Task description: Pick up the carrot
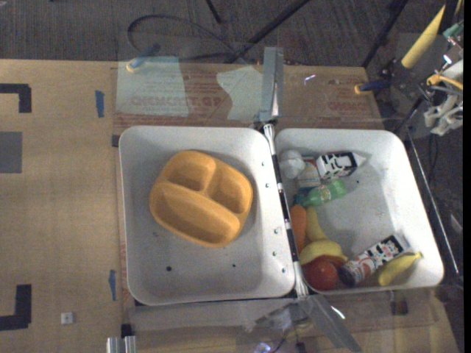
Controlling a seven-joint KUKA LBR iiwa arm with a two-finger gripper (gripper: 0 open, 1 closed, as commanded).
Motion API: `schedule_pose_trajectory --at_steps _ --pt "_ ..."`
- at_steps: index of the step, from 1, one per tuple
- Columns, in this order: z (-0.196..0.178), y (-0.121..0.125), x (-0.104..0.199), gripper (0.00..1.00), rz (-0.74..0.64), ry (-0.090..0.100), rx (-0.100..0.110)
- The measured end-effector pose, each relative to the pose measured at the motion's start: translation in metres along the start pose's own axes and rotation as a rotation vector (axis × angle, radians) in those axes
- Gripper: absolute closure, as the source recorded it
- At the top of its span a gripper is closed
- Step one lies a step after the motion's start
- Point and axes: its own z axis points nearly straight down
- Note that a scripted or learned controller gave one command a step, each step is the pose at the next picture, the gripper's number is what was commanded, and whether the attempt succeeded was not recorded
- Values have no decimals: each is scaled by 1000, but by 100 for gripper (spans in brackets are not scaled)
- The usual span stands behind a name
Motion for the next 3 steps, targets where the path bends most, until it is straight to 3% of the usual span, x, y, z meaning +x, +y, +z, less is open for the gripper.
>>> schedule_pose_trajectory --at_steps 1,2,3 --pt "53 16 -4 100 -596 0 3" --pt "32 -8 -17 100 -493 0 3" --pt "34 -13 -17 100 -125 1 0"
